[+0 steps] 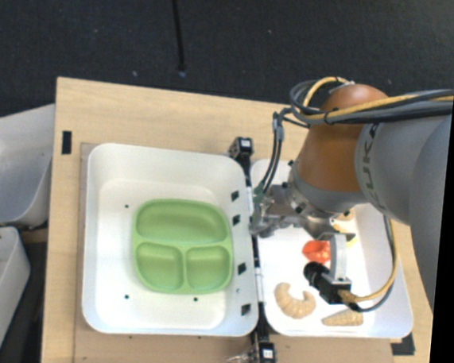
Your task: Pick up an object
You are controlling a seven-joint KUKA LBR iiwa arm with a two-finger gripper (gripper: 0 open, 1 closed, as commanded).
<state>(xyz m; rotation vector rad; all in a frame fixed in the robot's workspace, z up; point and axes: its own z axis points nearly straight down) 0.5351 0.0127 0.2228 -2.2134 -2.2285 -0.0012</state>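
Two white bins sit side by side on the table (74,106). One bin (105,285) holds a single green tray (182,245) with three compartments: one long, two small. The other bin (282,260), to the right of the tray, holds four loose things, any of which could be picked.

- **Croissant-shaped piece:** one, pale tan (295,301), curved and ridged, lying level with the tray's near edge.
- **Cone-like piece:** one, tan (343,317), lying flat, farther from the tray than the croissant-shaped piece.
- **Orange-red piece:** one, small (317,251), level with the tray's middle.
- **Pale piece:** one, small (344,222), half hidden under the arm.

The tool (271,217) hangs just right of the tray's far corner, over the wall where the bins meet. The arm's bulk covers it, so I cannot tell whether it is spread or pressed together.

The table is pale wood. Around it lies a dark, speckled floor (106,21), and light grey casings (5,163) stand well left of the tray.
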